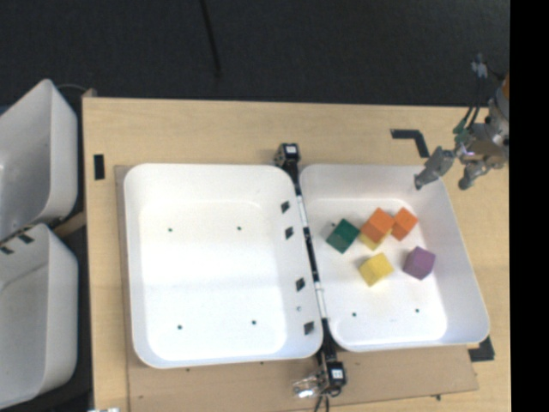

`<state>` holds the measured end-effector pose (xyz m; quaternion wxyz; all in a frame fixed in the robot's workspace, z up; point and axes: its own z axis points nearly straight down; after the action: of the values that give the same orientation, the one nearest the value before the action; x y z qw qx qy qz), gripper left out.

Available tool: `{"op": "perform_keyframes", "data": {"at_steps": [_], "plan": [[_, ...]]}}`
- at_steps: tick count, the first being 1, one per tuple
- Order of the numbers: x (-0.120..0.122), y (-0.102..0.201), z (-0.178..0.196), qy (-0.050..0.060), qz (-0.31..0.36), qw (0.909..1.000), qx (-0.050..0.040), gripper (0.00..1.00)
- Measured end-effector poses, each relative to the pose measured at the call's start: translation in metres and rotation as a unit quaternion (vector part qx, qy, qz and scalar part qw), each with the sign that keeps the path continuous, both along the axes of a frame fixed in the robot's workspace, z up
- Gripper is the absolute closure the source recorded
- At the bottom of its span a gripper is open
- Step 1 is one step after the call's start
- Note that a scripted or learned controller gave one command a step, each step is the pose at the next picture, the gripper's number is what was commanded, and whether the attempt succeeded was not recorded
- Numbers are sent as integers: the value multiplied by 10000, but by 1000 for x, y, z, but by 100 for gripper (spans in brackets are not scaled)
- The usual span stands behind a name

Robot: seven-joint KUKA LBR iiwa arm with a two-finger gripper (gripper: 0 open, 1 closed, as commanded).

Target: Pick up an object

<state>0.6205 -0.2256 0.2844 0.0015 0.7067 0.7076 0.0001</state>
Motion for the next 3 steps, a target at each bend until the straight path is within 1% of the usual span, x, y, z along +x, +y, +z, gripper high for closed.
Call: {"op": "perform_keyframes", "data": {"at_steps": [1, 2, 3], "plan": [[-56, -3, -154, 73, -21, 10000, 24, 0], [-57, 9, -158, -3, -3, 10000, 4, 0], [-9, 74, -179, -46, 27, 10000, -18, 0]]}}
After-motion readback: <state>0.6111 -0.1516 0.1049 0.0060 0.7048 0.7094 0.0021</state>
